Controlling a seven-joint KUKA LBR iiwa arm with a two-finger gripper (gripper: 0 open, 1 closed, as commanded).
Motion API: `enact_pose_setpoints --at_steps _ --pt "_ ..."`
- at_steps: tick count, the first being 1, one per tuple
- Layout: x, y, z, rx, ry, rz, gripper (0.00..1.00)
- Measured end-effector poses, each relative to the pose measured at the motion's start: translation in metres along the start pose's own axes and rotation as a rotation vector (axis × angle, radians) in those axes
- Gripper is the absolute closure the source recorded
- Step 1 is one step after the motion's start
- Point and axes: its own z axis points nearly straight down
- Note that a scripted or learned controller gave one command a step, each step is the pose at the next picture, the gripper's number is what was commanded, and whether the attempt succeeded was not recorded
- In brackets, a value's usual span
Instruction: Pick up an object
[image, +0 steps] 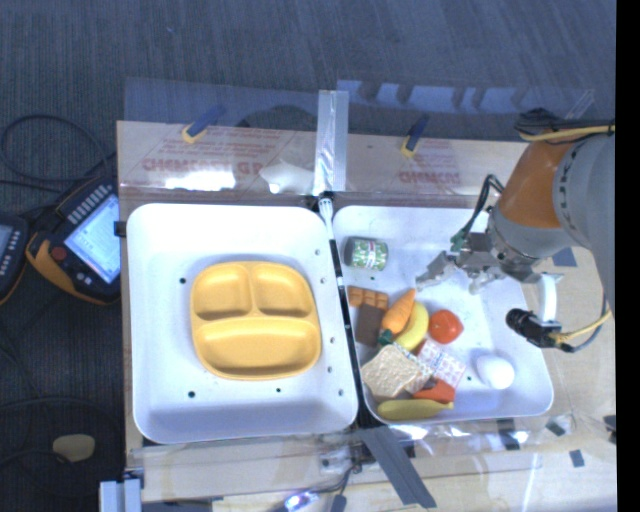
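In the right bin (520, 405), toy food lies heaped: an orange carrot (400, 310), a yellow piece (417, 327), a red tomato (446, 326), a tan cracker (393, 373), a white egg (494, 372), a checked packet (442, 364), a brown bar (368, 297) and a yellow banana (410, 408). A green can (367, 253) lies apart at the bin's back left. My gripper (457, 274) hovers over the bin's back middle, just behind and right of the tomato. Its fingers (436, 268) are spread, with bare bin floor between them.
The left bin (160, 400) holds a yellow divided plate (255, 317). A teach pendant (85, 245) with cables lies on the floor at the left. The arm's grey body and orange band (535, 185) cover the right bin's back right corner.
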Motion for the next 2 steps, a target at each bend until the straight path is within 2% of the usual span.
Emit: enact_pose_setpoints --at_steps 1,2 --pt "0.061 -0.055 0.014 -0.001 0.000 -0.042 0.00" --pt "0.059 -0.026 0.018 -0.008 -0.001 -0.080 0.00"
